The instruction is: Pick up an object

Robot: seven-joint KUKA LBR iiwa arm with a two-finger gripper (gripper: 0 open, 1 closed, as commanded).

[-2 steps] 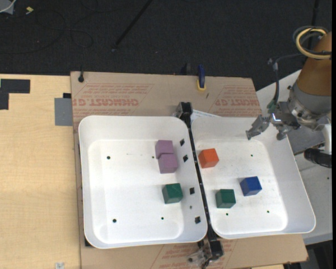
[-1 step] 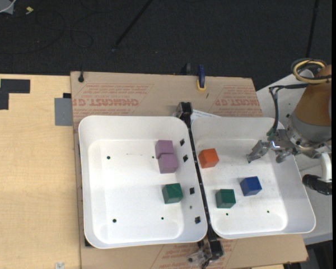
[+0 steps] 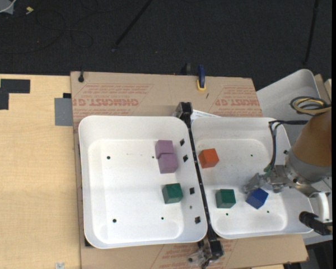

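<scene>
A blue cube (image 3: 257, 198) lies in the right bin (image 3: 241, 132), toward its lower right. My gripper (image 3: 262, 184) hangs right over the cube's upper edge, reaching in from the right on the grey and orange arm (image 3: 316, 147). The arm's wrist hides how the gripper meets the cube. A green cube (image 3: 225, 198) sits just left of the blue one. Farther up the same bin is an orange cube (image 3: 209, 157).
The left bin (image 3: 101, 133) holds two purple blocks (image 3: 167, 156) touching each other and a green cube (image 3: 172, 193) below them. A black divider (image 3: 194, 167) runs between the bins. Cardboard (image 3: 134, 97) lies behind them, and bare wooden bench to the left.
</scene>
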